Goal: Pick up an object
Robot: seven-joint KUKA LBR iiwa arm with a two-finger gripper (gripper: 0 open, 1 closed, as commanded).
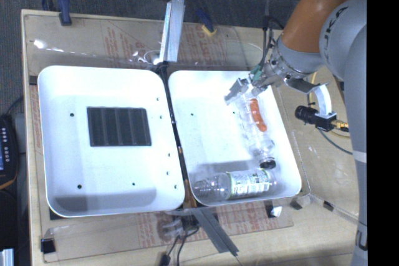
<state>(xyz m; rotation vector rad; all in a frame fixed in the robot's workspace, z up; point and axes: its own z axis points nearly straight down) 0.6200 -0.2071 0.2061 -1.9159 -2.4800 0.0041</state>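
Two white bins sit side by side on a bench, seen from above. The left bin (56,134) holds a dark ribbed panel (118,126). The right bin (199,134) holds a clear bottle (235,184) lying along its near wall, and a second clear object with an orange part (257,124) along its right side, hard to make out. The gripper (246,88) hangs over the upper end of that object; whether its jaws are apart or together cannot be told. The arm (312,22) is cut off at the right.

Glossy clear plastic bottles (234,185) lie in a smooth white bin (206,134); the bench (324,221) looks wooden.
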